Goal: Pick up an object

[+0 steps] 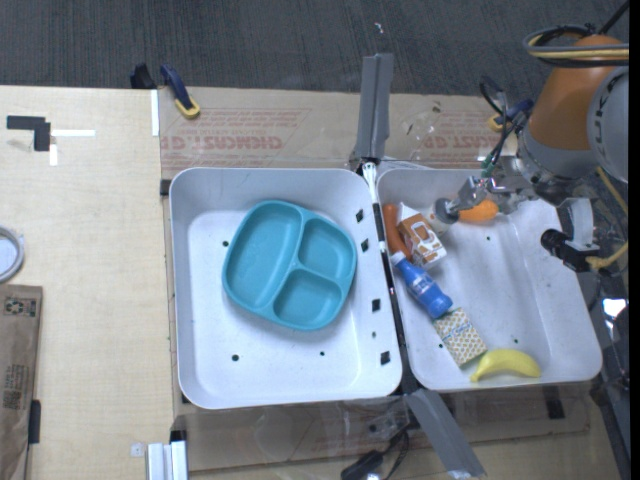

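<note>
Gripper [462, 208] sits low at the far end of the right bin [560, 368] against an orange object [482, 211], its opening state indeterminate; before lifting, centre the object between the jaws and verify a firm hold.

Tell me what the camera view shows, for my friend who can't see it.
A grey and orange robot arm reaches into the right white bin, which holds a banana, a blue bottle and snack packets. The left white bin holds a blue divided plate.
</note>
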You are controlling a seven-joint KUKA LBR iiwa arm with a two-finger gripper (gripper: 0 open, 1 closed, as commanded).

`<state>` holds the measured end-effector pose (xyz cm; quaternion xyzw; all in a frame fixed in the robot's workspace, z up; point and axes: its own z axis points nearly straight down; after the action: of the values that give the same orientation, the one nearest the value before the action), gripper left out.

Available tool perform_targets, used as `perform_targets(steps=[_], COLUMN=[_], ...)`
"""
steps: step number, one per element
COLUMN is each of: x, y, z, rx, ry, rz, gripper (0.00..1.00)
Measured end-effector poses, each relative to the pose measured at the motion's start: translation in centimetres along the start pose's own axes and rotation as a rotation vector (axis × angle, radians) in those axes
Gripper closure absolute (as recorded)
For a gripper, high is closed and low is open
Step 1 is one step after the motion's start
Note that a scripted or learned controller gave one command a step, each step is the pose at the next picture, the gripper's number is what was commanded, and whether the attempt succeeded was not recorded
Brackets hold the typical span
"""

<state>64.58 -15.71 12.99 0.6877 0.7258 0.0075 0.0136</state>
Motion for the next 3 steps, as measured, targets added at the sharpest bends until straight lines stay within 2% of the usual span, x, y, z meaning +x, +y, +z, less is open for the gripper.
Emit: perform_targets(steps=[1, 2, 3], x=[-2.03, -2.1, -2.82], y=[1.23, 0.95, 1.12], z=[3.51, 2.8, 3.52], rx=[0.022, 0.035, 0.028], ry=[0.005, 0.007, 0.009], rz=[0.018, 0.019, -0.142], gripper=[0.0, 1.0, 1.0])
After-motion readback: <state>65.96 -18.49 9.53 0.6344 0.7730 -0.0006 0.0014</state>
